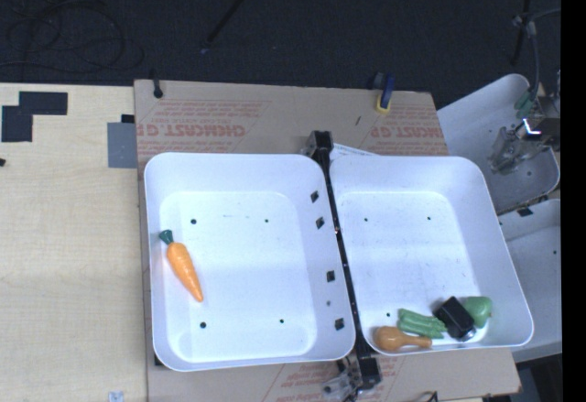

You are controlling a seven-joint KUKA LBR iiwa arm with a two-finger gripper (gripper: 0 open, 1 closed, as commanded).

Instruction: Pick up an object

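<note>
Tabletop (64, 235), light wood, carries a cardboard sheet (275, 121) with two white bins side by side on it.

Left bin (233, 173): one toy carrot (183, 268), orange with a green top, lying near the left wall, tip pointing toward the near edge.

Right bin (412, 173): four items clustered in the near right corner. An orange-tan pear-shaped toy (399, 339) lies nearest the front wall; just beside it a green pod-like vegetable (421, 323); a black block (455, 317) touches that; a green rounded piece (478, 308) sits behind the block.

Gripper (522, 130) at far right, outside the bins, over the bench edge. Its opening cannot be judged; nothing visibly held.
</note>
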